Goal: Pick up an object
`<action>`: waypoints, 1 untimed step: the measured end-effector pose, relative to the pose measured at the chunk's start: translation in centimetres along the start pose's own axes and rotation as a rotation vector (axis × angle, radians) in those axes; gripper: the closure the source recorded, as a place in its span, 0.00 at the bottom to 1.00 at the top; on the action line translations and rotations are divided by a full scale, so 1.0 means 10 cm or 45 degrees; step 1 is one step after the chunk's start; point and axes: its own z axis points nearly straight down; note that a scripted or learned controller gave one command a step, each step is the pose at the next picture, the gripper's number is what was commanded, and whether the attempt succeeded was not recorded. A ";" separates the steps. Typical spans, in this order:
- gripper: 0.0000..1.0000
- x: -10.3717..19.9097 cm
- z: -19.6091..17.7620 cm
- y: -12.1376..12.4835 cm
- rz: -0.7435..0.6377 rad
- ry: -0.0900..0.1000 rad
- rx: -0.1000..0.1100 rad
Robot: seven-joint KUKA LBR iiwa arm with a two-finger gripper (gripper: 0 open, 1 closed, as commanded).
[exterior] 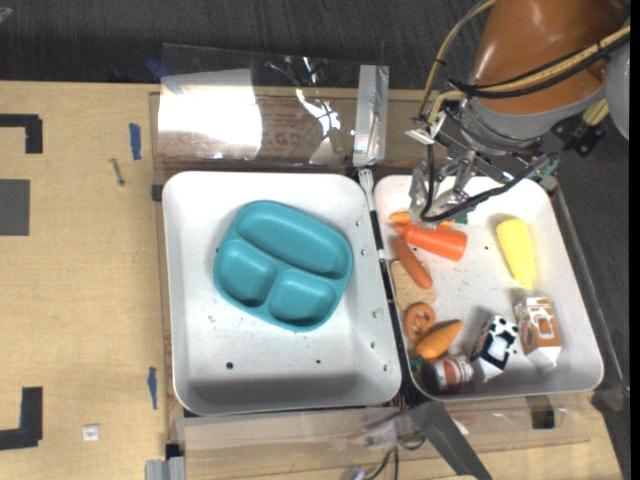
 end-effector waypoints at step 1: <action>1.00 0.32 0.07 0.60 -0.216 0.016 -0.014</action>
